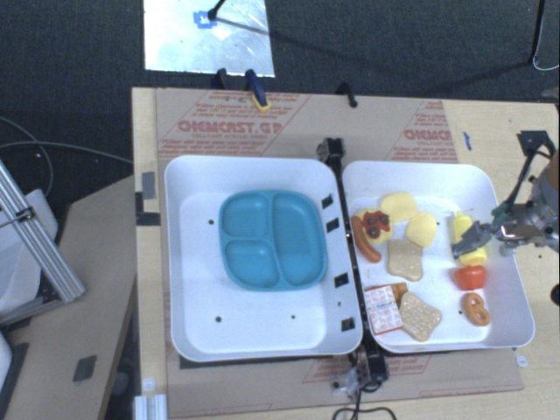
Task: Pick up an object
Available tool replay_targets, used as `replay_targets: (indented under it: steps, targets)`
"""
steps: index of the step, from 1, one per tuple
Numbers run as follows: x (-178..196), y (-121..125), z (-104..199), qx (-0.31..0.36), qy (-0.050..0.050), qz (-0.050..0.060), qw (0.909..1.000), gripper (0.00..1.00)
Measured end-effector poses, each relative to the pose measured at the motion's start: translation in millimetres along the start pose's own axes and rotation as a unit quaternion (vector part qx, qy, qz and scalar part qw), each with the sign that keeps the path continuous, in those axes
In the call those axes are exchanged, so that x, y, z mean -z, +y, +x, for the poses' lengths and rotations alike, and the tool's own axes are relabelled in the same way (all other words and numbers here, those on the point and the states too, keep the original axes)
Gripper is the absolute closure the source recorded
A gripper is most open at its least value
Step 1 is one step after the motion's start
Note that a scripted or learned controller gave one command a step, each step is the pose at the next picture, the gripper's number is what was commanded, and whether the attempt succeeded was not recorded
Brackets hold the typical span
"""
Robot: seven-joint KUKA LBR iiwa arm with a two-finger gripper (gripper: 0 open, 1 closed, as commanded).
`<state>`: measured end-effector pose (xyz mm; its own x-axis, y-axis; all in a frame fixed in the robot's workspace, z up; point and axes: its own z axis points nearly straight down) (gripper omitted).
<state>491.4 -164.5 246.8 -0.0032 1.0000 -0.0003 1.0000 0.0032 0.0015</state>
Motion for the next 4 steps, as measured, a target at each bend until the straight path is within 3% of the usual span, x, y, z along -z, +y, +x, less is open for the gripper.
replay_targets:
  steps: [1, 2, 3, 4]
  targets:
    - [-130, 49, 32, 0.003, 0.001, 0.002, 1.0000, 0.00]
    - [-163, 119, 77, 0.004, -0.002, -0.002, 1.0000, 0.00]
    - [-161, 151, 77, 0.001, -0.003, -0.001, 1.0000, 0.00]
    - [-150, 151, 79, 0.002, -0.001, 0.000, 1.0000, 1.00]
